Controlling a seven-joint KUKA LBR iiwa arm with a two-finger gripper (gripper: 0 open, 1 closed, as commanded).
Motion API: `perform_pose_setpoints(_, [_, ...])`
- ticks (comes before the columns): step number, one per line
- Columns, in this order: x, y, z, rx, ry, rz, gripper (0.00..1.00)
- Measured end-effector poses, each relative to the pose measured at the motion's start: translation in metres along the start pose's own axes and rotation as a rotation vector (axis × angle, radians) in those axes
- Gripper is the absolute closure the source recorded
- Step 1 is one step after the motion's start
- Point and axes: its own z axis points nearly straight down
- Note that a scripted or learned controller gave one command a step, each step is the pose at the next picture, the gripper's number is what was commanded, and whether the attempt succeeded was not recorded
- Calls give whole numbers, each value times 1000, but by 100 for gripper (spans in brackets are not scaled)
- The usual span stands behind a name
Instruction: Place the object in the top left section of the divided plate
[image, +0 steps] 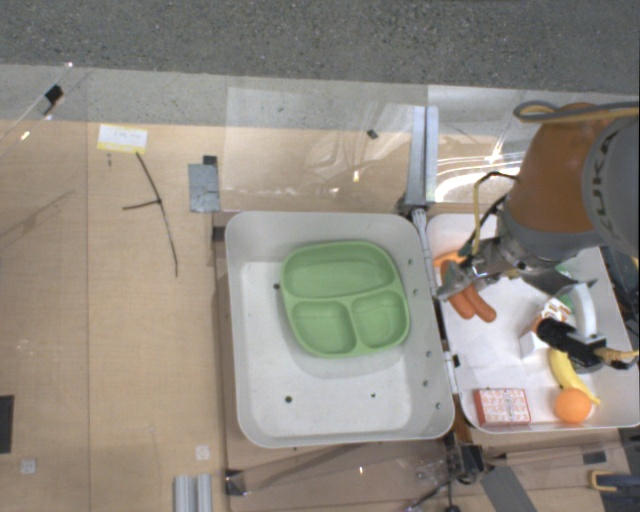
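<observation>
Sausage (472, 303), one, is lying in the right bin (500, 350), touching the gripper (466, 272) at its twelve o'clock; grip unclear. Two bins; one green plate (346, 298) is sitting in the left bin (260, 330). One banana (566, 372), one orange (573, 406) at five o'clock.

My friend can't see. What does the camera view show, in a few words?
A green divided plate sits in the left white bin. In the right bin, the grey and orange robot arm reaches down with its tool by an orange hot dog toy, near a banana and an orange.
</observation>
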Motion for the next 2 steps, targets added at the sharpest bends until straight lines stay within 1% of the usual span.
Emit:
perform_pose_setpoints(1, [73, 1, -18, 0, 2, -25, 100])
perform_pose_setpoints(2, [73, 1, -18, 0, 2, -26, 0])
